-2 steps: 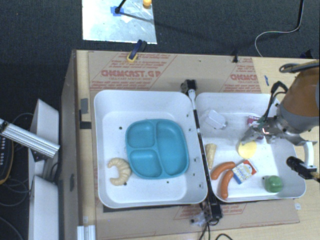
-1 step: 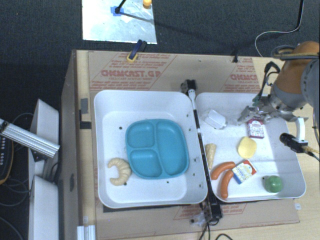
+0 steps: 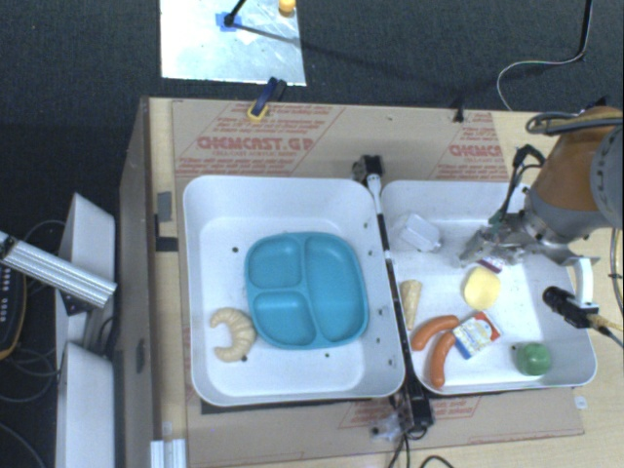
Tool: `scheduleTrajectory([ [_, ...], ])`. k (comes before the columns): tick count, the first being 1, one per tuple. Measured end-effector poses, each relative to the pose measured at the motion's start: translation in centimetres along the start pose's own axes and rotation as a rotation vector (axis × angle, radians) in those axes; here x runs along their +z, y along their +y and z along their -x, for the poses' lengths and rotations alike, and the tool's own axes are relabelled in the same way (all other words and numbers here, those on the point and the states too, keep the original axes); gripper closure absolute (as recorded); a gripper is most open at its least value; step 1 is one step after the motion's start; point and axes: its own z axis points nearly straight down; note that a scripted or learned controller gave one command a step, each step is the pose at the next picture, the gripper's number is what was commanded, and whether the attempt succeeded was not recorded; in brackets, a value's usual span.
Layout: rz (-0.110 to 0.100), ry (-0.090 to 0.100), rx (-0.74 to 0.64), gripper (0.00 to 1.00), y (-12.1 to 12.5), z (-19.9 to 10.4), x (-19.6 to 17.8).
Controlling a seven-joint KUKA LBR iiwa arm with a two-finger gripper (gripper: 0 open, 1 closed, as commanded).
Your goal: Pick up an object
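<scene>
My gripper [image 3: 490, 253] hangs low over the upper part of the right bin [image 3: 585, 364], coming in from the right edge. Its tip is just above a yellow round fruit [image 3: 481, 288], very close to it or touching; I cannot tell which. In the same bin lie a pale clear block [image 3: 419, 232], a cream cone-shaped piece [image 3: 410, 302], two orange-red sausages [image 3: 436, 344], a small red and white carton [image 3: 475, 334] and a green ball [image 3: 532, 359].
The left bin [image 3: 210, 213] holds a blue divided plate [image 3: 304, 289] and a tan croissant [image 3: 234, 332]. A black divider clip [image 3: 370, 171] sits between the bins. Cables run by the arm on the right.
</scene>
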Motion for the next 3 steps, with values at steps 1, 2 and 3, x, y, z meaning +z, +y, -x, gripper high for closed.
scheduleTrajectory([
  [1, -0.001, 0.001, 0.0, 0.0, -4.3, -2.8, 0.0],
  [2, 0.003, 0.0, -0.001, 1.0, -4.2, -2.7, -1.1],
  [3, 0.003, 0.002, -0.004, 1.0, -5.0, -11.0, -10.1],
])
